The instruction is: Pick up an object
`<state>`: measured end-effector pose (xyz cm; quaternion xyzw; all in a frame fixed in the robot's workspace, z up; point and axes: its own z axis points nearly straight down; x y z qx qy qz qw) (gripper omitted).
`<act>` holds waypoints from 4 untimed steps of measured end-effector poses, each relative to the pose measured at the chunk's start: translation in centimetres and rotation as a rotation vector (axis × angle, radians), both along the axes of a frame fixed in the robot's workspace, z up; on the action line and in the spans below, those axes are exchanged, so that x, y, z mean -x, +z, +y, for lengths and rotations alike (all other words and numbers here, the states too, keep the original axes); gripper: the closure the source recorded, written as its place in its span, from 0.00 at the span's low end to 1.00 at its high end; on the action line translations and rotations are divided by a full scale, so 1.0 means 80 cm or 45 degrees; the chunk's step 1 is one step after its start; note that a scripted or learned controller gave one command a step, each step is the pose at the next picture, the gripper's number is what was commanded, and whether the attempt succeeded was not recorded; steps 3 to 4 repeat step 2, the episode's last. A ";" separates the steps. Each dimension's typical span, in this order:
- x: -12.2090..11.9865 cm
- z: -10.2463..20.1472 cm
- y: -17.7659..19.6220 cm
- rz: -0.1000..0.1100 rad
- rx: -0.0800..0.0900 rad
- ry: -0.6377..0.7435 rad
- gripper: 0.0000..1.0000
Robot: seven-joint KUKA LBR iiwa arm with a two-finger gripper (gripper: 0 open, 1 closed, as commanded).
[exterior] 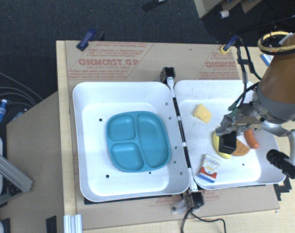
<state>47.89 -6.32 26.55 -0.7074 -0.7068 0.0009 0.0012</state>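
Over the right bin (264, 176): we see the gripper (228, 141) low on the yellow object (218, 145)
Fingers: we cannot tell their state
Progress: we judge nothing lifted yet

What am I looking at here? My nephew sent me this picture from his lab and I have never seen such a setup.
This is one photo from a camera fixed above a workbench, looking down at a slant. The grey machine with the orange band coming in from the right is a robot arm; at its end is a dark two-finger claw for picking things up. Two shallow white plastic bins sit side by side. The left bin holds a blue divided plate. In the right bin lie a yellow cheese wedge, a small red-and-white carton, an orange sausage-shaped toy and a yellow round piece beside a tan slice. The claw hangs low over these; whether it grips anything is unclear.
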 end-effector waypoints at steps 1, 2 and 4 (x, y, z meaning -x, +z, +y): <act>0.000 0.060 -0.063 0.000 -0.001 0.002 1.00; -0.001 0.029 0.007 -0.004 0.001 0.000 1.00; -0.001 0.029 0.007 -0.004 0.001 0.000 1.00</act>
